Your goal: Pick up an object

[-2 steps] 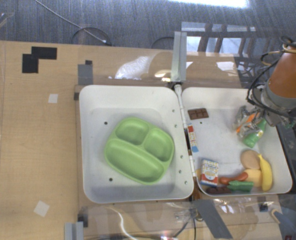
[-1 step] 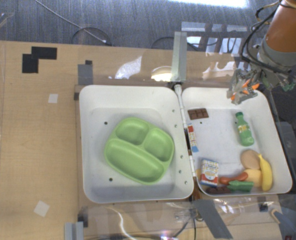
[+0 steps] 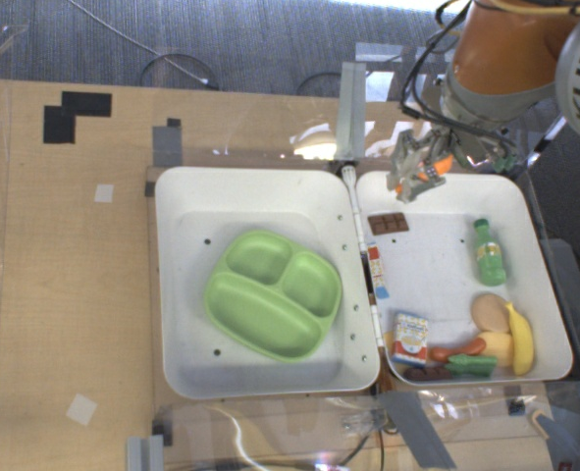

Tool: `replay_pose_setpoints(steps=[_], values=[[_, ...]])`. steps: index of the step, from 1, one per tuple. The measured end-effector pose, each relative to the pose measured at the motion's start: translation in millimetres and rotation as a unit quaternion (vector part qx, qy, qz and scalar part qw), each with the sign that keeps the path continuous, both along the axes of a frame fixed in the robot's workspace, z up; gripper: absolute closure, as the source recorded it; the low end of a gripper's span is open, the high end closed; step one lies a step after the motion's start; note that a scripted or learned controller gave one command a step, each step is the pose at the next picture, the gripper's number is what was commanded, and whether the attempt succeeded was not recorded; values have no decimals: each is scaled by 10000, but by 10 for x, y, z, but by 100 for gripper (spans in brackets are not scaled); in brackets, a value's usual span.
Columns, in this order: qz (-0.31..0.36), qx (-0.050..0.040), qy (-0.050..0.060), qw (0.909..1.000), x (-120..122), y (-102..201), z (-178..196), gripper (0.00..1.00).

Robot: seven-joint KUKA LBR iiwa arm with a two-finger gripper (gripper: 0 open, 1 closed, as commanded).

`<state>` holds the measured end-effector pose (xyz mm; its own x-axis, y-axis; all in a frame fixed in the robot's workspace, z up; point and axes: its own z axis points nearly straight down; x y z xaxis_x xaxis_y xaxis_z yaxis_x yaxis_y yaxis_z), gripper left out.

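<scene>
Nearest to you, in the right bin, lie a small carton, a banana and a green bottle. Your tool hangs over this bin's far left corner, above a chocolate bar; you see something orange between its fingers, but whether they clamp it I cannot tell. On the left bin rests a green divided plate.

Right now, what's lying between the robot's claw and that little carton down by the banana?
In the camera view, a brown chocolate bar lies below the gripper, then bare white bin floor down to the carton.
</scene>
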<state>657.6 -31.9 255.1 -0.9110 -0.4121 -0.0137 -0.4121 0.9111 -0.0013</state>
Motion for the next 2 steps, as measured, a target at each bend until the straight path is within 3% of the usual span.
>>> replay_pose_setpoints(steps=[1,2], values=[[1225,-31,-2,9925,43,-288,369,100],[569,-7,27,9984,-267,394,26,100]])
